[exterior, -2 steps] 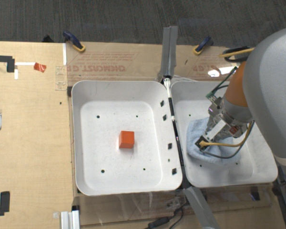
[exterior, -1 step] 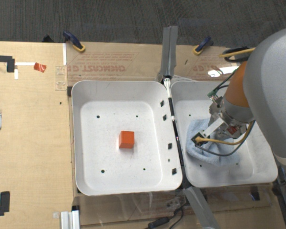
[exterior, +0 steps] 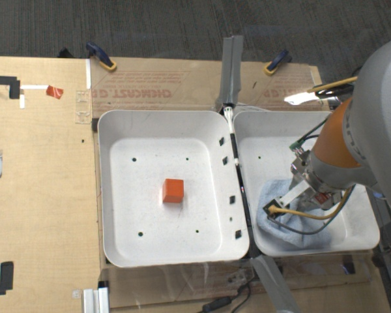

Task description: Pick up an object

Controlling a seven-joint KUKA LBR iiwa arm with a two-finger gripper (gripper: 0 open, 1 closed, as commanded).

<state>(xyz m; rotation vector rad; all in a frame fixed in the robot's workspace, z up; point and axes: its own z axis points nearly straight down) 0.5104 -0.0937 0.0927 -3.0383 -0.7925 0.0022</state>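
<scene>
- Camera view, looking down at a slant: a pale wooden tabletop (exterior: 39,175) carries two shallow white bins side by side, with a brown cardboard sheet (exterior: 156,87) lying behind them.
- The grey arm (exterior: 371,109) comes in from the right, and its orange band (exterior: 329,142) sits above the right bin.
- The left bin (exterior: 150,240) holds a single thing, near the middle of its floor.
- The right bin (exterior: 267,142) touches the left one along their shared rim.
- A crumpled pale blue-grey cloth (exterior: 293,230) lies in the near part of the right bin, close to its front wall.
- The end effector (exterior: 307,191) is low over the far edge of that cloth. The wrist hides it, so I cannot tell whether it is open or closed, or whether it has hold of the cloth.
- An orange-red cube (exterior: 173,191) rests flat in the left bin, well apart from the end effector.
- Two blue-and-yellow clamps grip the far edge of the cardboard, one to the left (exterior: 99,55) and one to the right (exterior: 277,62).
- A small red scrap (exterior: 55,92) lies on the tabletop, far left.
</scene>
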